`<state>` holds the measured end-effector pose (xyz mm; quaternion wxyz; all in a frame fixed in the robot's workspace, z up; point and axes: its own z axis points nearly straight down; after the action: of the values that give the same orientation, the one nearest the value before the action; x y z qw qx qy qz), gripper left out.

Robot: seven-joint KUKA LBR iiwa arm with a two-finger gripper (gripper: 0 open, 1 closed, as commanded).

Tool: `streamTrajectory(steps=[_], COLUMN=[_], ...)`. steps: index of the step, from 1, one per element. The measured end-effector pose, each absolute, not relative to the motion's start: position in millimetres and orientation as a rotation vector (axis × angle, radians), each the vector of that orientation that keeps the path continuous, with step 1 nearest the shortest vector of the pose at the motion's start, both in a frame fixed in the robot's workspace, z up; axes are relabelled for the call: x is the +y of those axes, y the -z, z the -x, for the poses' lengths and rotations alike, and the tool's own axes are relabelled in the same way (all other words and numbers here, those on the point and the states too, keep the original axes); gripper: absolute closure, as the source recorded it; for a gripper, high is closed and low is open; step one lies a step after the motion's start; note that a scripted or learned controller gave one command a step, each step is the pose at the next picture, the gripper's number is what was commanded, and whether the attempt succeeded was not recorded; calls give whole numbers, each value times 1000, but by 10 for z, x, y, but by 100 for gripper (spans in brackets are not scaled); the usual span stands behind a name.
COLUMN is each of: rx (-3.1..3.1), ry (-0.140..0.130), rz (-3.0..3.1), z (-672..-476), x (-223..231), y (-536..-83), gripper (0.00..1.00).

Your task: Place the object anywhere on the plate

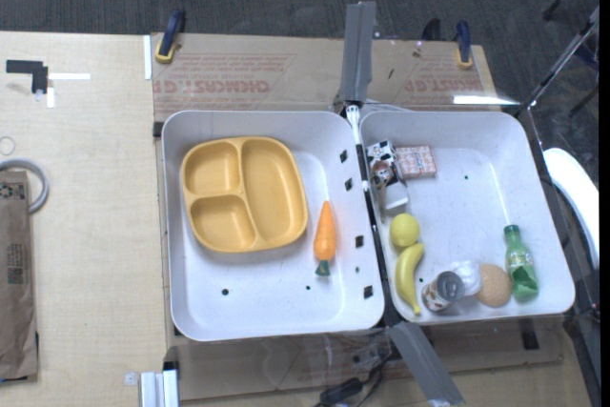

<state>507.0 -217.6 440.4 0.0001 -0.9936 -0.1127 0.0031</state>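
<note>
**Surface [76, 205], left part:** pale wood. A brown paper bag [14, 272] lies at the far left edge, with a grey loop [34, 178] just above it. A small black bracket [27, 70] with white tape sits further back.

**Cardboard sheet [257, 71]:** lies behind both bins and is held by two blue clamps [172, 31], one at each end.

**Left bin [267, 295]:** shallow and white.
- Plate [246, 193]: yellow, divided into three compartments, lying flat in the bin's left half. Nothing rests on it.
- Carrot [325, 232]: orange, lying on the bin floor just beside the plate's right rim and off the plate. Its green end points toward the near edge. Whether it touches the rim cannot be told.

**Right bin [467, 205]:** shallow and white, set against the left bin.
- Along the left wall, a small black-and-white packet [381, 157] with a pale grey item [394, 196] below it.
- Pink box [416, 162]: just right of the packet.
- Yellow-green round fruit [404, 230]: directly above a banana [408, 274].
- Can [443, 291]: near the front wall, beside the banana's lower end.
- Tan round item [494, 284]: just right of the can.
- Green bottle [519, 260]: lying near the right wall, beside the tan item.

**Tool:** state cannot be told.
</note>
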Motion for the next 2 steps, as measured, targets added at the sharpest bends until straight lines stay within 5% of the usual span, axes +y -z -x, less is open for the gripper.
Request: streamTrajectory(steps=[1,2], rx=[-316,-319], ry=[-10,-14], rz=[3125,3125], z=[-4782,-4784], x=[-2219,-2218], y=[-4403,-4391], gripper=[100,100])
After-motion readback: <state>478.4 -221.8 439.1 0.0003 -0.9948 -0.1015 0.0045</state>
